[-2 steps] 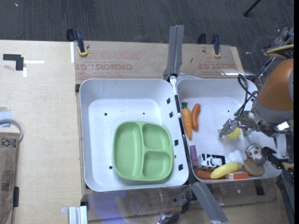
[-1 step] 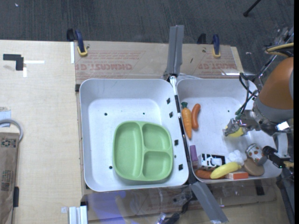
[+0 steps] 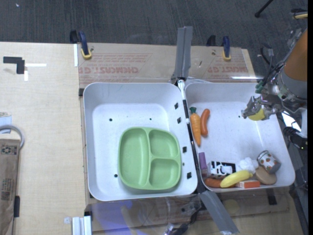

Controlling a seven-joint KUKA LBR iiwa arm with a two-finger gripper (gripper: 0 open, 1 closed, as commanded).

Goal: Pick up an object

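Two white bins (image 3: pixel 98 146) sit side by side. One green plate (image 3: pixel 149 158) (three compartments), one carrot (image 3: pixel 195 126), one sausage (image 3: pixel 204 121), one banana (image 3: pixel 235 178), two blue clamps (image 3: pixel 84 45).

Plate (image 3: pixel 149 158) in left bin (image 3: pixel 93 131), carrot (image 3: pixel 195 126) in right bin (image 3: pixel 234 89)

Green tray (image 3: pixel 149 158); orange carrot (image 3: pixel 195 126); yellow banana (image 3: pixel 235 178); white bins (image 3: pixel 93 146).

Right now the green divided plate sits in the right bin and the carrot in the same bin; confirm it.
Not quite. The camera view shows the green divided plate in the left bin; the carrot lies in the right bin.
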